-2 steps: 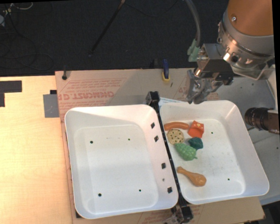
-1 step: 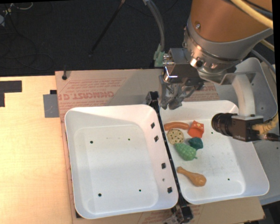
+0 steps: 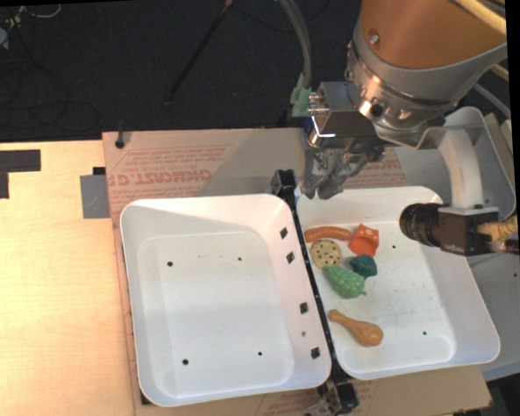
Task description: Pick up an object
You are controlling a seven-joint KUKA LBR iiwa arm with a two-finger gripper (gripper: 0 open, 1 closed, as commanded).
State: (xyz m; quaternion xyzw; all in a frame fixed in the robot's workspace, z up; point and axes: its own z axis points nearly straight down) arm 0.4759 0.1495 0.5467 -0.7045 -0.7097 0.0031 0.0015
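I can't tell the gripper's (image 3: 329, 183) state at the bin's (image 3: 466, 340) 12 o'clock; I'd pinch the light, stiff drumstick's (image 3: 357, 328) shaft.

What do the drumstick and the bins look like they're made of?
Drumstick: likely molded plastic toy, smooth tan surface with a soft sheen, though rubber is possible. Right bin and left bin: seemingly thin formed white plastic, judging by rounded corners, raised rims and a matte-to-satin finish.
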